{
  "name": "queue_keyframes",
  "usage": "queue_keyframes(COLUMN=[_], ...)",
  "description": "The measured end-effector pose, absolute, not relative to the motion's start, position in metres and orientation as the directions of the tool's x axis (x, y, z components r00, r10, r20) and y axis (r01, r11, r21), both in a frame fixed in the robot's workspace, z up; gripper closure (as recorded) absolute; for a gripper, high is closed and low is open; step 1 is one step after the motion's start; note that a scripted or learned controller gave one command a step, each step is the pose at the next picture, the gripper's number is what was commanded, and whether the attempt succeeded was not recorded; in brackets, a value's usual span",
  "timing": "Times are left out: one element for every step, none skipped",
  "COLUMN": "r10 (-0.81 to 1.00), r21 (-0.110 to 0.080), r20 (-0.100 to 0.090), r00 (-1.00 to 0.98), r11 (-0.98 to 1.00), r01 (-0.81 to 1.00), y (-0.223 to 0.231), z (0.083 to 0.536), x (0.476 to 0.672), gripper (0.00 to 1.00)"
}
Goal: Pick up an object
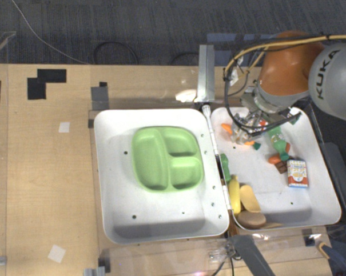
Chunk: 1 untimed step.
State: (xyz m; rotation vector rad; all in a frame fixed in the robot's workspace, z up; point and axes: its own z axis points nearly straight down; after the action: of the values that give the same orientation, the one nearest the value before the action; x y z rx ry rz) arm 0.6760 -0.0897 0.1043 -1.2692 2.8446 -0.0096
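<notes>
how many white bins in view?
2. Left bin holds a green divided tray; right bin holds the small objects, under the gripper.

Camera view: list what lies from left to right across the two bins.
Left bin → green divided tray → banana → yellow slice → orange piece → green bottle → small carton → right bin's far wall.
</notes>
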Motion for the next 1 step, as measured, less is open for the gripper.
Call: queue_keyframes(r10=[-0.851], r21=[-0.021], r20=[-0.010], r00=[-0.525], r11=[0.525], r01=[-0.851], y=[-0.1318], z=[0.2525], x=[0.6627], gripper=[1.00])
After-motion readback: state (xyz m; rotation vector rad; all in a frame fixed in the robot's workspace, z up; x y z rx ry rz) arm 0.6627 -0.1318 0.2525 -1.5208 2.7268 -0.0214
